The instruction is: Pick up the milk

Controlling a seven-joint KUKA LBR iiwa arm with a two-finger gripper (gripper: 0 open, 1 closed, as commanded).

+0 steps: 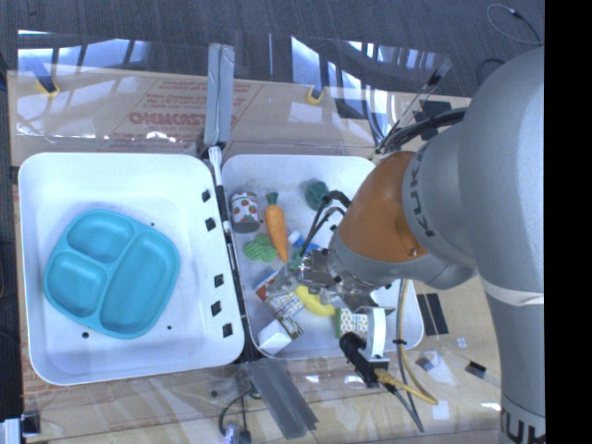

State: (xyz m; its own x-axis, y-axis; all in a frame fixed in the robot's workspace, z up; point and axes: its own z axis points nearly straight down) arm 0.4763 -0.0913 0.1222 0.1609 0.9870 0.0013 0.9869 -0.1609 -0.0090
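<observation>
the gripper (310, 271) hangs low over the cluttered right bin (242, 176) — within reach of the toys. whether it is released or clenched, i cannot tell. a small white carton (276, 337), perhaps the milk, lies at the near wall.

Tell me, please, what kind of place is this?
Probably a robotics lab bench for picking trials: a grey arm reaches over two white bins, one with toy food like a carrot, one with a blue plate.
</observation>
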